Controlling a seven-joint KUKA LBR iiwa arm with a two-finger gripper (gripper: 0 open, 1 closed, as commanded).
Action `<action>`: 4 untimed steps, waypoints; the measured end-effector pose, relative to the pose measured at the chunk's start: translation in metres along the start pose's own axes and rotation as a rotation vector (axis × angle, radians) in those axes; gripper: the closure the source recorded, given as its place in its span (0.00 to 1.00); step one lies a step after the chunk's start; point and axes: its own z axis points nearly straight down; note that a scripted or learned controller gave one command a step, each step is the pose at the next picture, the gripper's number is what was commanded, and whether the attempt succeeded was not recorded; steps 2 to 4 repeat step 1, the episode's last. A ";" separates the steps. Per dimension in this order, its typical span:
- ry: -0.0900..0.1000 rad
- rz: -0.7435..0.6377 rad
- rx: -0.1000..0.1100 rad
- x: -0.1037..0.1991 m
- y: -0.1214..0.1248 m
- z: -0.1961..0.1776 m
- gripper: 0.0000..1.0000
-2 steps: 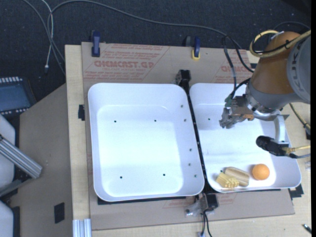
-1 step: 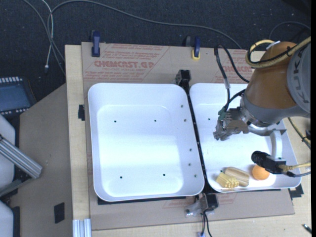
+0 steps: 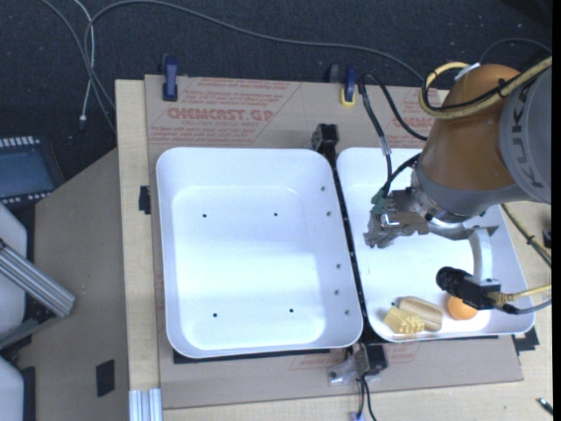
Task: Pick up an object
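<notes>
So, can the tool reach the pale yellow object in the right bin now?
Probably yes. The tool hangs over the right bin, and the pale yellow object lies uncovered by its near wall, which may crowd a grasp.

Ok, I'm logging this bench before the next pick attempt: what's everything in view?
bins: 2, white, left bin and right bin side by side
board: 1, tan with red lettering, under the bins
tan-yellow object: 1, right bin, near edge
orange ball: 1, right bin, beside that object
clamps: 2, blue, board's far edge
cables: several, pale, dark floor beyond
arm: 1, grey and orange, over right bin
gripper: 1, metal grey, over right bin's left side
</notes>
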 end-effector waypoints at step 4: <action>0.000 0.039 -0.005 0.011 -0.024 -0.091 1.00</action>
